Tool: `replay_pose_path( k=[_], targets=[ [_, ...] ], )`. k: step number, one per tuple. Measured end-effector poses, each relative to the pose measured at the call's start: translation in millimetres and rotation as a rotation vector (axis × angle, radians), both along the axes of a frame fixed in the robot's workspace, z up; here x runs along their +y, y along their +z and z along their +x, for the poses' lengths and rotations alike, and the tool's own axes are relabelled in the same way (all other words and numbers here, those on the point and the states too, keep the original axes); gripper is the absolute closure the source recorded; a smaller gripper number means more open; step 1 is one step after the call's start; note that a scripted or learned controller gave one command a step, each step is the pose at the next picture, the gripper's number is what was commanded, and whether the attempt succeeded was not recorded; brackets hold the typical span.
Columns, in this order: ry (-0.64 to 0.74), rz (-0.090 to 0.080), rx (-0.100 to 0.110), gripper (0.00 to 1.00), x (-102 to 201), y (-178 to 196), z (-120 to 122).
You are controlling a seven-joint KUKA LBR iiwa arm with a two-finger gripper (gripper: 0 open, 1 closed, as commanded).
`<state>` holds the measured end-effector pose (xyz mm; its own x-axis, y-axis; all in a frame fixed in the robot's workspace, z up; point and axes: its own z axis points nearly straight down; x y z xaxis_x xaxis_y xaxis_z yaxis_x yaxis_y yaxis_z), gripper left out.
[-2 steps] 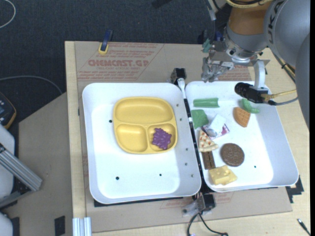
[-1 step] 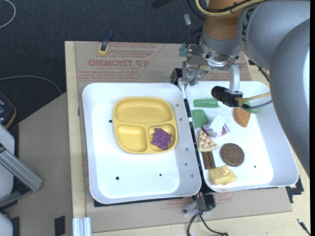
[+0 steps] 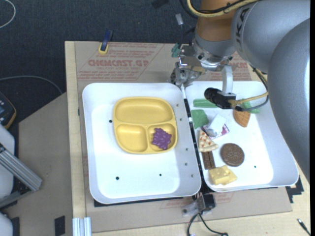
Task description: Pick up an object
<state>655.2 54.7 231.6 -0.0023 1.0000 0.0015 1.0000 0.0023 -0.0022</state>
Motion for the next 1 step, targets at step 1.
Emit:
replay_pose_path(
  k=[1],
  targets=[
    [0.000, -0.001, -0.006, 1.00, 2.8, 1.5, 13.3]
  ],
)
